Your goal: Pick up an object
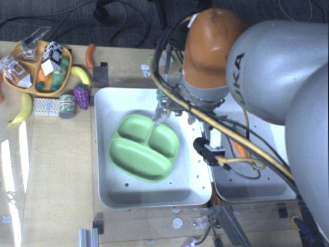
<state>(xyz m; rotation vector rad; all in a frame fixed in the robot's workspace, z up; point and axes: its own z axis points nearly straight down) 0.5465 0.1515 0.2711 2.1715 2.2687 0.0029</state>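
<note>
Your gripper [160,112] sits at the green tray's [144,148] top edge, fingers' state unclear, so centre them over the rim before closing.

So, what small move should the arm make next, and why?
Probably a short descent onto the green divided plate. The end effector sits over the plate's upper right edge in the left bin, and nothing is seen held in it. The plate is the one object seen in that bin, so lowering to its rim seems the sensible step.
</note>
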